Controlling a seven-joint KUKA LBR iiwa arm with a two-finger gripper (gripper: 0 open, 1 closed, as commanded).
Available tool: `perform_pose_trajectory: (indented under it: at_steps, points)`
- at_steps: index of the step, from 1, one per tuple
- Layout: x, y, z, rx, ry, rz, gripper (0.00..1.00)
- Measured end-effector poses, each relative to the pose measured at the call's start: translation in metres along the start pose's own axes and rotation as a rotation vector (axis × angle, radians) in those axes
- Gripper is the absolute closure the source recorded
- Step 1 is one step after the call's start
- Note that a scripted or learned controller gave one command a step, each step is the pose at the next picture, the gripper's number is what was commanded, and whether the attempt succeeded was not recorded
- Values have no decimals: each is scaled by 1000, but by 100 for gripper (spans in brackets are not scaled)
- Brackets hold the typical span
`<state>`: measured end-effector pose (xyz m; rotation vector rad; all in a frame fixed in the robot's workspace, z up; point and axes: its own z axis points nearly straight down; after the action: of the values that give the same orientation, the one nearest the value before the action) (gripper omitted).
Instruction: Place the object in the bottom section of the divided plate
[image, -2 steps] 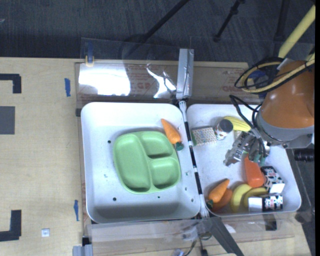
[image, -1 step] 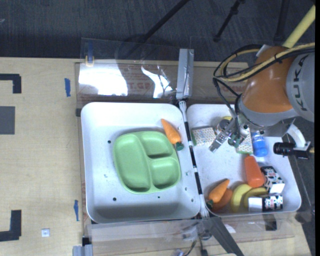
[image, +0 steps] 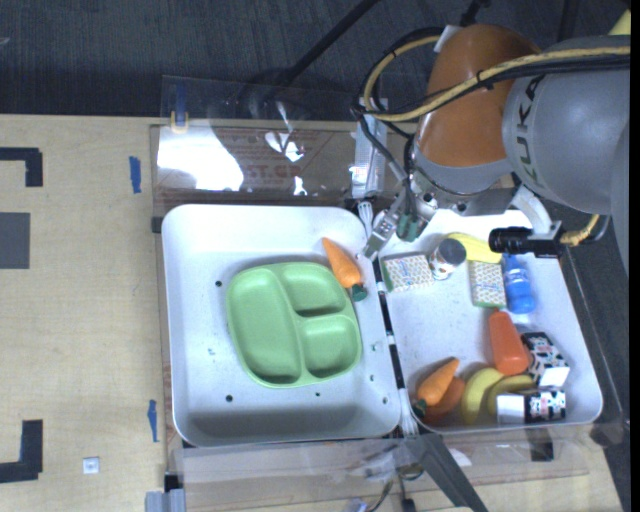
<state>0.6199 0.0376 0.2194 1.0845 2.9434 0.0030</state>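
1. Green moulded-plastic divided plate (image: 292, 322) lies in the left shallow white bin (image: 190, 250), with one long section and two smaller ones, none holding anything.
2. My claw (image: 392, 228) hovers over the ridge between the two bins, at about two o'clock from the plate; whether it is apart or together I cannot tell, and I see nothing held in it.
3. I take the small orange plastic carrot with a green stub (image: 343, 266) to be the task's object. It lies on the left bin floor just beside the plate's two o'clock edge, and just at seven o'clock from my claw.
4. The right white bin (image: 585, 345) holds clutter: a blue bottle (image: 518, 284), a patterned card (image: 406, 271), a yellow banana (image: 490, 386), and other orange pieces.
5. I judge the step to be the approach, with the grasp not yet made.
6. Next I should descend on the carrot across its narrow width, lift, and carry it toward seven o'clock to the plate's bottom section.
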Motion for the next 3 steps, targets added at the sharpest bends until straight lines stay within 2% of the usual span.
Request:
perform_pose_trajectory:
  at_steps: [1,2,3]
  points:
    - [84,24,107,-23,-16,32,100]
    - [82,23,107,-22,-18,33,0]
    - [92,-46,34,2,2,16,0]
